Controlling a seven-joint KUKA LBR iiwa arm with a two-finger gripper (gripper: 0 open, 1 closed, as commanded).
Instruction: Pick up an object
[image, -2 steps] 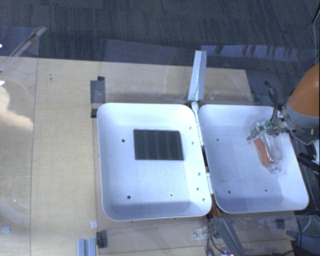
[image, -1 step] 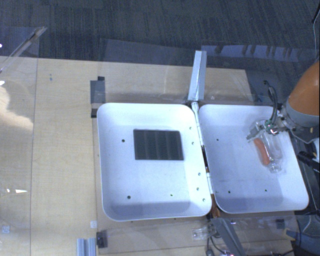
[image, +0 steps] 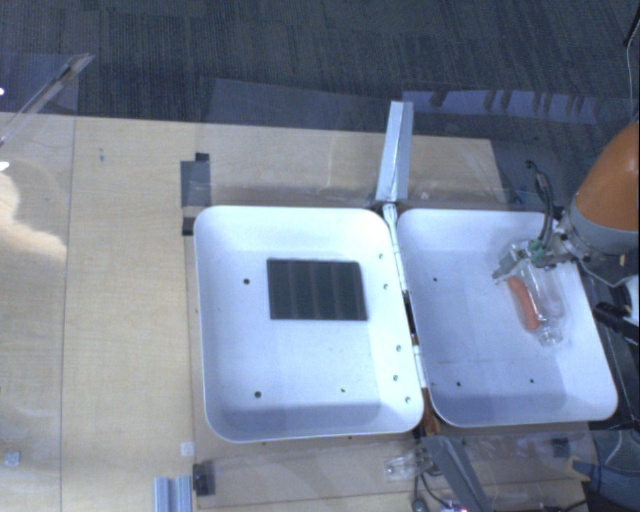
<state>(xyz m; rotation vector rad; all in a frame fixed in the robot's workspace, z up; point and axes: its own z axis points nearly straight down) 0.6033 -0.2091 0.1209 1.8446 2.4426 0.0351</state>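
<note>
The gripper (image: 533, 270), a translucent two-finger unit below the grey arm with the orange band (image: 612, 190), sits low inside the right white shallow plastic bin (image: 470, 390), near that bin's far-right side. Whether its jaws are apart, together or clamped on anything cannot be told; the clear material blurs into the bin floor. An orange elongated object (image: 522, 300), the only candidate for pickup, lies directly under or alongside the gripper, overlapping it in the camera view; contact cannot be confirmed, nor can a hold. To the gripper's left, across the divider between bins, the left white shallow plastic bin (image: 230, 400) carries a dark grey ribbed rectangular pad (image: 316, 290), well apart from the tool. Assessed risks: if the fingers straddle the object off-centre, closing could squeeze it sideways and out of the grip. If they close on one end only, the object may pivot and drop on the lift. The nearby bin wall could also obstruct any correction of approach.
</note>
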